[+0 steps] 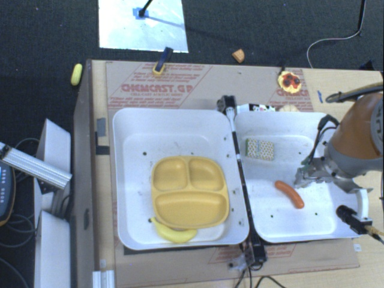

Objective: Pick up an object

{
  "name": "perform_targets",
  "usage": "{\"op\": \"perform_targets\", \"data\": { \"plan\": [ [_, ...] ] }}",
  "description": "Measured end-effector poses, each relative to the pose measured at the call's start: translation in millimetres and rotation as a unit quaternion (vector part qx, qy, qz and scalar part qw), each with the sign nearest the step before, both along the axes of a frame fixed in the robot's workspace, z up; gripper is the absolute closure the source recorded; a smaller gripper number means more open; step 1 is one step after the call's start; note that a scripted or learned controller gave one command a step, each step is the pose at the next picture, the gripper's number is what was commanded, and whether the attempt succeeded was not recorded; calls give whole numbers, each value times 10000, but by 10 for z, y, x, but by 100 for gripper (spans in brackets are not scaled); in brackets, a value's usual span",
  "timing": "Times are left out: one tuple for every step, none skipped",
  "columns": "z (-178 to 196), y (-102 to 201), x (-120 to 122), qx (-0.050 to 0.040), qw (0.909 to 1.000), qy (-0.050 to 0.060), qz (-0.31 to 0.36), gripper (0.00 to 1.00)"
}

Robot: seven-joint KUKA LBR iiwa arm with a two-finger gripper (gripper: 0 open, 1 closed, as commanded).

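An orange-red sausage [290,194] lies slantwise on the floor of the right bin [270,230]. A small grey speckled sponge block [260,149] rests near that bin's back left. My gripper [305,177] hangs low over the right bin, just right of the sausage's upper end, with the orange-banded wrist above it. In the left bin [135,131] sits a yellow divided plate [190,191], and a banana [174,233] pokes out from under the plate's front edge.
A black divider clamp [239,155] runs between the bins. On the cardboard behind them lie a small pizza toy [290,81] and a yellow-and-blue clip [161,62]. An orange bit [239,56] and a yellow piece [76,74] lie on the dark floor.
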State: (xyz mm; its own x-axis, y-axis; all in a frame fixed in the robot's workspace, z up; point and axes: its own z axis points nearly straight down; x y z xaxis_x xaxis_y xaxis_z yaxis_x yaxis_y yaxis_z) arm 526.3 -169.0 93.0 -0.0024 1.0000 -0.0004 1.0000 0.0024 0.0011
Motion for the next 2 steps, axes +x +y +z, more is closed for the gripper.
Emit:
{"op": "perform_targets", "data": {
  "plan": [
    [206,47,-66,0,10000,-6,-1,100],
    [598,-112,-140,-7,10000,-11,-8,100]
  ]
}}
